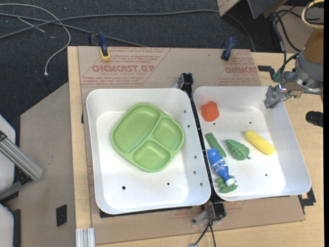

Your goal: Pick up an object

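Gripper [273,98] sits over right bin [288,153] at approx its 1 o'clock corner; can't tell if jaws are spread or pressed together. In the bin: orange block [209,111] at 10, yellow corn [259,142] mid, green leafy toy [237,150] beside it, blue bottle [218,166] at 7. Left bin [103,184] w/ green divided plate [147,136].

- A divided plate [148,136] lies in the left bin [103,189].
- In the right bin [288,163]: a block [209,111] at the back left, a corn cob [259,142] to the right, a leafy toy [237,150] between.
- A bottle [219,167] lies along the left wall, in front of a stick-like piece [215,144], perhaps a bean.
- The gripper [275,95] sits over the back right rim.
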